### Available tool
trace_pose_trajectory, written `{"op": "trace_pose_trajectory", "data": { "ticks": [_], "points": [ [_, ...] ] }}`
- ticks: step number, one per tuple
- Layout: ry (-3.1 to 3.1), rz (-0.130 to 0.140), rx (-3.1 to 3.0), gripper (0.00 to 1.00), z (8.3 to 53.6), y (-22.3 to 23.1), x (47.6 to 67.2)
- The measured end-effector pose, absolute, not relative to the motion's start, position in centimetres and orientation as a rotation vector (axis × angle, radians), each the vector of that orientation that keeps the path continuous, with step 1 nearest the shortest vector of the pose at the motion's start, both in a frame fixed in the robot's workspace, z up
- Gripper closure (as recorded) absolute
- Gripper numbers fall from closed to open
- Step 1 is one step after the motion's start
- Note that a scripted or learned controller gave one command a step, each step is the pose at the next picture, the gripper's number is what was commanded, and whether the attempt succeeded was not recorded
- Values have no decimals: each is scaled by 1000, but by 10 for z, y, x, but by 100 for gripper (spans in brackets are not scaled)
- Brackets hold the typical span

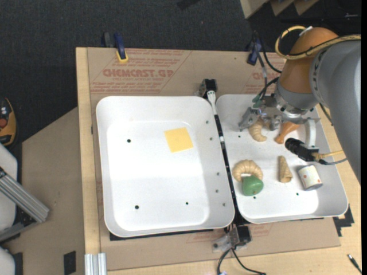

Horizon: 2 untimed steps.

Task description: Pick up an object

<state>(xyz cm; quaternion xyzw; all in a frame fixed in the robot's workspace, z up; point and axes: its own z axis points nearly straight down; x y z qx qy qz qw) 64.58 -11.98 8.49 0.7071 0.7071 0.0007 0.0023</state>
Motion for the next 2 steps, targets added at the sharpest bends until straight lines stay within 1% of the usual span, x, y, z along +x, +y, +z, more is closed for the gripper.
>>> {"op": "trace_pose_trajectory", "data": {
  "ticks": [1, 2],
  "points": [
    [2219, 4, 2216, 100, 96, -119, 646],
    [2224, 14, 2208, 100, 192, -47, 669]
  ]
}}
